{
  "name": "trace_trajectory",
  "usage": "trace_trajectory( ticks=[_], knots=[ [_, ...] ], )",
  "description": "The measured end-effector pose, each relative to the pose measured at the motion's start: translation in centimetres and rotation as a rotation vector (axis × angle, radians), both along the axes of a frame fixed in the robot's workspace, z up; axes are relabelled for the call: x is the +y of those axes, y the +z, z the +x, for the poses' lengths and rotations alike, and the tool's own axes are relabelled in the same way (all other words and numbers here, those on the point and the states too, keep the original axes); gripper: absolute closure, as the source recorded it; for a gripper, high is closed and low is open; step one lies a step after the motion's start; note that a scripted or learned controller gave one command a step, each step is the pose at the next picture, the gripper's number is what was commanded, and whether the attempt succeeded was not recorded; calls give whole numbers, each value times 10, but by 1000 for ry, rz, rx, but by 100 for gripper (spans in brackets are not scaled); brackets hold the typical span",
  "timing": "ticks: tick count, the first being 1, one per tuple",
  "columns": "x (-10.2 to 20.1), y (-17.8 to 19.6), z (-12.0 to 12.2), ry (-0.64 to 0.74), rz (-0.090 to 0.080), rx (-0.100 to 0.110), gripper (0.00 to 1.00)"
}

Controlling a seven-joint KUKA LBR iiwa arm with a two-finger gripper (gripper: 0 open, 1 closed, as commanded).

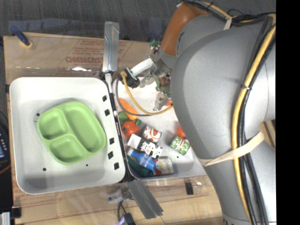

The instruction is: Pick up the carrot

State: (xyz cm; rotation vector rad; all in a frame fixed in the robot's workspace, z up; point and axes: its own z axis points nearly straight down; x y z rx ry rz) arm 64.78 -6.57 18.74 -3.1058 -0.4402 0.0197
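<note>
This looks like a robotics lab: a grey industrial arm [225,88] with an orange band fills three o'clock, over two white bins [23,125] on a clear-sheeted bench [61,55], grey carpet [70,3] at twelve.

Two white bins [28,172] are showing smooth, matt plastic walls. A lime green divided plate [70,131] is looking like smooth plastic with a soft sheen. The robot arm [220,88] is wearing a smooth grey casing, faintly glossy, with a shinier orange band [177,27]. The carrot [125,105] is appearing as smooth orange plastic. Small printed packages [151,134] are gleaming like glossy card. The bench board [61,50] is looking like matt brown cardboard.
</note>
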Motion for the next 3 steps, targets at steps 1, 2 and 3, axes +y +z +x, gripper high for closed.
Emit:
trace_trajectory(
  ticks=[1, 2, 3],
  knots=[
    [57, 29, -19, 568, 5, -4, 0],
    [-18, 83, -7, 429, 3, -7, 0],
    [-97, -12, -55, 671, 8, -4, 0]
  ],
)
